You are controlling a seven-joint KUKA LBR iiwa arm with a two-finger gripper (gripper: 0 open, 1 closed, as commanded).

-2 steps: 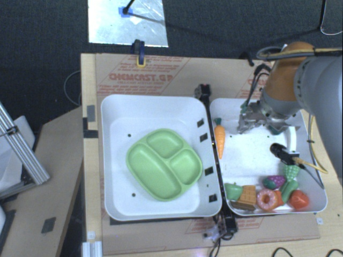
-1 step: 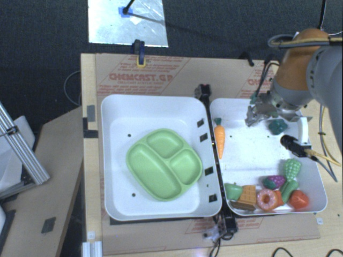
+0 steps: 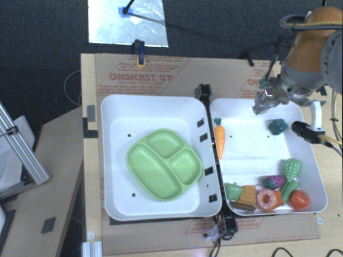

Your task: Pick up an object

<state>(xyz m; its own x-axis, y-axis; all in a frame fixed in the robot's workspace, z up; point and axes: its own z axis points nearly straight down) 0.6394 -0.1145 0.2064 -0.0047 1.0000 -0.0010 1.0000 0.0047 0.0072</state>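
My gripper (image 3: 262, 106) hangs at the far edge of the right bin (image 3: 244, 157), up and left of a small teal object (image 3: 277, 126) and not touching it. An orange carrot (image 3: 218, 137) lies along the bin's left wall. Piled in the near right corner are several toy foods: a green pepper (image 3: 232, 190), an orange waffle piece (image 3: 247, 196), a pink donut (image 3: 266, 199), purple grapes (image 3: 273, 182), a green corn cob (image 3: 292, 168) and a red tomato (image 3: 299, 199). I see nothing held at the gripper.
The left bin (image 3: 120, 122) holds a green divided plate (image 3: 163, 164). A black divider with clips (image 3: 210, 143) runs between the bins. A black part (image 3: 304, 131) juts over the right bin's right wall. A blue clamp (image 3: 139, 51) sits at the board's far edge.
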